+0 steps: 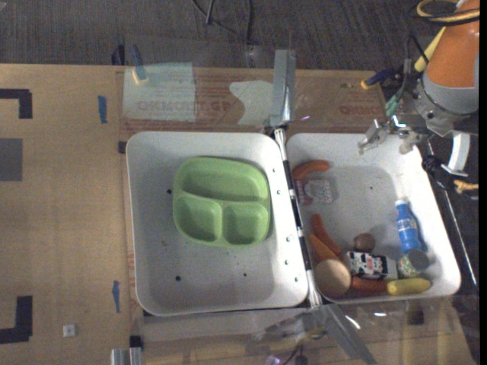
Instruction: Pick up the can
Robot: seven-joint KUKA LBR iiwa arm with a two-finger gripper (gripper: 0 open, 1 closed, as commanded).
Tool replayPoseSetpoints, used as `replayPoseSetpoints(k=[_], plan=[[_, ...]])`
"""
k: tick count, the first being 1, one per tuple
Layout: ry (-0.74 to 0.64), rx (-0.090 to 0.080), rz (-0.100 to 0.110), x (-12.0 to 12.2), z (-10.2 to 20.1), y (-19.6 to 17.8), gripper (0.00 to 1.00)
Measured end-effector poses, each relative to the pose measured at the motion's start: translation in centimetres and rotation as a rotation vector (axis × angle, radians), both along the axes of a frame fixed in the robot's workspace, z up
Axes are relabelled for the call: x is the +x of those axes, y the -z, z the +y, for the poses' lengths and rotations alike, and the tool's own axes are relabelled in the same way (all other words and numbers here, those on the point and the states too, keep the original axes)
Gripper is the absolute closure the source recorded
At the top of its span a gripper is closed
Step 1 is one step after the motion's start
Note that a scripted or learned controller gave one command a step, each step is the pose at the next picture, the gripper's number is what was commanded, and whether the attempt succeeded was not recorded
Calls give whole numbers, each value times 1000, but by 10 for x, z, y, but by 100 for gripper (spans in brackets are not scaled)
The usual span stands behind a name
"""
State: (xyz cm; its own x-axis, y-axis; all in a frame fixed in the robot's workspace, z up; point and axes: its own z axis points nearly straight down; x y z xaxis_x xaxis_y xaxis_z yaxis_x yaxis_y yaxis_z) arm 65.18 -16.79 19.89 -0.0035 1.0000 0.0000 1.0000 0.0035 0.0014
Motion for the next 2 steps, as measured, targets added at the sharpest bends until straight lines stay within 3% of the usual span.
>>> replayPoseSetpoints(k=[1, 2], plan=[[-11, -1, -1, 17, -27, 108, 0], [-14, -4, -6, 19, -26, 96, 100]])
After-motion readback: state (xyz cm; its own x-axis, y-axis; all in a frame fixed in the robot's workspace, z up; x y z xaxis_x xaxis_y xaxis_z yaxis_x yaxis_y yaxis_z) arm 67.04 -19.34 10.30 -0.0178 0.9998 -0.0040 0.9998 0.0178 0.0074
